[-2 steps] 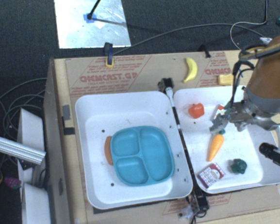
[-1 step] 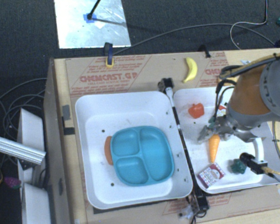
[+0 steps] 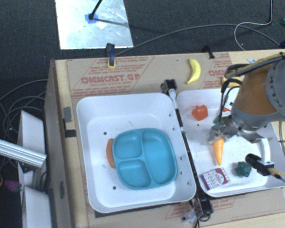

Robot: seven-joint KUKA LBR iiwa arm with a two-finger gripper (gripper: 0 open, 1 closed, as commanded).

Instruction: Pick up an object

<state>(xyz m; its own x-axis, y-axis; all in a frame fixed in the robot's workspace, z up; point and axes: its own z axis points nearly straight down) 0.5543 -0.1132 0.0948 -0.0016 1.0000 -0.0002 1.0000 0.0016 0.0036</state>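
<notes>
End effector (image 3: 220, 131) at carrot (image 3: 218, 150), right bin (image 3: 277, 181).

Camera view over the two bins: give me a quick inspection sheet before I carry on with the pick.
Surface: brown cardboard bench bearing the left white bin and right white bin.
Job's things: in the right bin, orange carrot, red tomato-like piece, small red carton, dark green lump.
Clutter: blue divided plate in the left bin, an orange piece at its left edge; yellow banana on the cardboard.
Grippers: gripper low over the carrot's top end; grasp not confirmed.
Cables: black cables cross the floor and bench.
Surroundings: dark carpet, silver sheet.
</notes>
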